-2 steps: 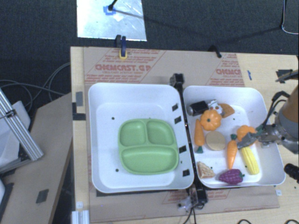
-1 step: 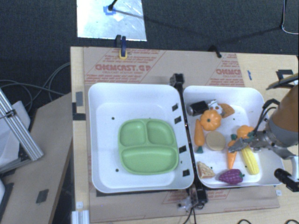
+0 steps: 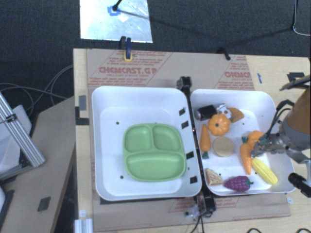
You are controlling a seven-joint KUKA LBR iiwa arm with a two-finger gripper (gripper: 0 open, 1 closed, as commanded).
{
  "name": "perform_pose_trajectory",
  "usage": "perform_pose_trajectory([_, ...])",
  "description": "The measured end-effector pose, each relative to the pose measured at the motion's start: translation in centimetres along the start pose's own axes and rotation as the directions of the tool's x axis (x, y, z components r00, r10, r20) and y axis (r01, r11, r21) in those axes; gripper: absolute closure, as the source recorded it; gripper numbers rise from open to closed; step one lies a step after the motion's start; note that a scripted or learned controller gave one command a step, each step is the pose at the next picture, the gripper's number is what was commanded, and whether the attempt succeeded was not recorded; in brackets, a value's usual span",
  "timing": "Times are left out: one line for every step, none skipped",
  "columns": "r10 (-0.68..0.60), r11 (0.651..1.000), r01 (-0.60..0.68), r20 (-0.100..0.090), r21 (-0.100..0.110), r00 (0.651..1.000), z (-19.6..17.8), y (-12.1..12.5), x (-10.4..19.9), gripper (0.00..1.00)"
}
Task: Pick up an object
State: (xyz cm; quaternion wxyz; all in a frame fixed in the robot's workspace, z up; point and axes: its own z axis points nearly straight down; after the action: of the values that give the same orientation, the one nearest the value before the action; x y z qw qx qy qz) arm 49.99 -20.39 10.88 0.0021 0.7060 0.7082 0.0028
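In the right bin (image 3: 265, 101), around 3 o'clock, the gripper (image 3: 256, 148) is down by the carrot (image 3: 246, 157) and corn (image 3: 265, 171). Can't tell its grip, and nothing's lifted, so the pick isn't done.

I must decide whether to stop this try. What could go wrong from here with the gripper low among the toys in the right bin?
The gripper sits among a carrot, corn and other orange pieces, so it might nudge or pinch two at once. It works near the right bin wall, so a toy could be pushed against it.
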Motion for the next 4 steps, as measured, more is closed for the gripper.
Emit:
perform_pose_trajectory([-0.002, 1.0, 0.002, 0.003, 0.002, 1.0, -4.6, 0.9, 0.2, 1.0])
perform_pose_trajectory([-0.001, 1.0, 0.001, 0.003, 0.001, 1.0, -9.0, 0.6, 0.0, 1.0])
perform_pose_trajectory([-0.002, 1.0, 0.002, 0.003, 0.002, 1.0, -11.7, 0.8, 0.0, 1.0])
perform_pose_trajectory([-0.006, 1.0, 0.006, 0.001, 0.003, 1.0, -10.9, 2.9, 4.3, 1.0])
